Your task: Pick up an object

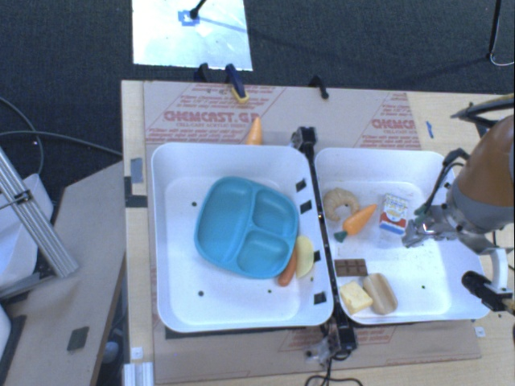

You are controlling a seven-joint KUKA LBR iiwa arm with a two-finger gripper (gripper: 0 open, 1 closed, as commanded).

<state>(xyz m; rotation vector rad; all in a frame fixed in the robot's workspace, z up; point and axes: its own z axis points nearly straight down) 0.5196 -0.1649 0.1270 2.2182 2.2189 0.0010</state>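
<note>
left bin (173, 240): blue divided plate (245, 226) seen centre-frame, sausage (287, 275) and potato slice (304, 256) beside it | right bin (451, 292): bagel (340, 203), carrot (356, 219), small carton (393, 213), chocolate (351, 267), cheese (355, 297), bread roll (381, 293) | gripper (417, 233): right of carton, finger state cannot be told

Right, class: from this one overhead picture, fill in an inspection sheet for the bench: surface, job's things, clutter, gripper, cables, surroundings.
Surface: bench bears left bin and right bin.
Job's things: right bin holds bagel, carrot, carton, chocolate, cheese, bun.
Clutter: blue tray, sausage and pale slice in left bin.
Gripper: gripper over right bin beside carton, holding nothing seen.
Cables: cable at left.
Surroundings: dark floor, white sheet.
</note>
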